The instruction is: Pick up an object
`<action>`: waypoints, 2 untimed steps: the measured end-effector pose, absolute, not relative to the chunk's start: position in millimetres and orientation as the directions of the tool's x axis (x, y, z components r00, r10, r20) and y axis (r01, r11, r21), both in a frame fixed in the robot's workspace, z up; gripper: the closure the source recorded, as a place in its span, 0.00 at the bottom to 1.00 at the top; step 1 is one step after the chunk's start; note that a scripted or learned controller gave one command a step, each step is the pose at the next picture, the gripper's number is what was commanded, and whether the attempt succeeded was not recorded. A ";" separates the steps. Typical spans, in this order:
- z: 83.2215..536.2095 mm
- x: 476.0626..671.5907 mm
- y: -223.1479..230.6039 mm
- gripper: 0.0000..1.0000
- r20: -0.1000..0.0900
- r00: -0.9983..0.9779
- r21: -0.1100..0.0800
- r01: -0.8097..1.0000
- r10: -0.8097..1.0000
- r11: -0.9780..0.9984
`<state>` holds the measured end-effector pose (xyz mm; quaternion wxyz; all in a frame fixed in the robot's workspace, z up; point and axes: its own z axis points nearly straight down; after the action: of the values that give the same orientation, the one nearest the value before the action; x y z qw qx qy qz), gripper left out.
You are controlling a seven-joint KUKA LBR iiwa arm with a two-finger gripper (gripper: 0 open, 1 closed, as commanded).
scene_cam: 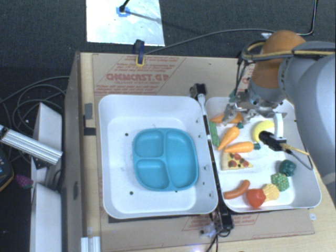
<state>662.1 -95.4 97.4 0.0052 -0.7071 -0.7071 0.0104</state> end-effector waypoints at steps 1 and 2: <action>185.7 598.6 -75.7 1.00 0.000 -0.002 0.003 1.000 1.000 0.002; 184.9 598.1 -75.7 0.00 0.000 -0.002 0.002 1.000 1.000 0.002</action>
<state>598.1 -75.7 184.9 -0.0005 -0.7065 -0.7077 -0.0008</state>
